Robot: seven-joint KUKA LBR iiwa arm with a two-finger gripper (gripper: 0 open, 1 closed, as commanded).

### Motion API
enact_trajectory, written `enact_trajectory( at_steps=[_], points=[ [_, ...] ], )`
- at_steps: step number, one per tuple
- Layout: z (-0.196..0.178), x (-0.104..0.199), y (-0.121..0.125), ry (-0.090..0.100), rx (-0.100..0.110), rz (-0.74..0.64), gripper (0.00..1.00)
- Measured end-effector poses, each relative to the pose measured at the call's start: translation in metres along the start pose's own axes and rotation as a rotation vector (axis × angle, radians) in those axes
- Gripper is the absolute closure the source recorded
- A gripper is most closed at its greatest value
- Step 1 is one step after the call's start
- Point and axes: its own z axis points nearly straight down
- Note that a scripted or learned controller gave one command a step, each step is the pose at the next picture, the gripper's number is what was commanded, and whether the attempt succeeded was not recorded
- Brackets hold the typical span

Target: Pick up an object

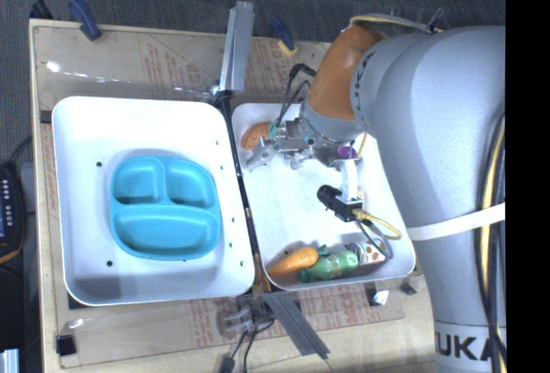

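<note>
The tool [277, 148] is low in the right bin [284, 229], just beside an orange object [254, 136] at the bin's far-left corner. I cannot tell its opening. The bench [129, 62] is brown.

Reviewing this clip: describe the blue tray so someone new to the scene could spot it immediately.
Start with the two white bins side by side on the bench and take the left bin, the one away from the arm. The blue tray lies flat in its middle. It is a rounded light-blue plate split into three compartments, far larger than the carrot and other small things in the right bin.
</note>
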Motion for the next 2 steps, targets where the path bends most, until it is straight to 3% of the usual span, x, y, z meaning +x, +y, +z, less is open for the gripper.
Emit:
enact_trajectory(
  at_steps=[1, 2],
  points=[
    [-0.0004, 0.0118, 0.0352, 0.0, 0.0, -0.001, 0.0],
    [-0.0102, 0.0137, 0.0356, 0.0, 0.001, -0.009, 1.0]
  ],
)
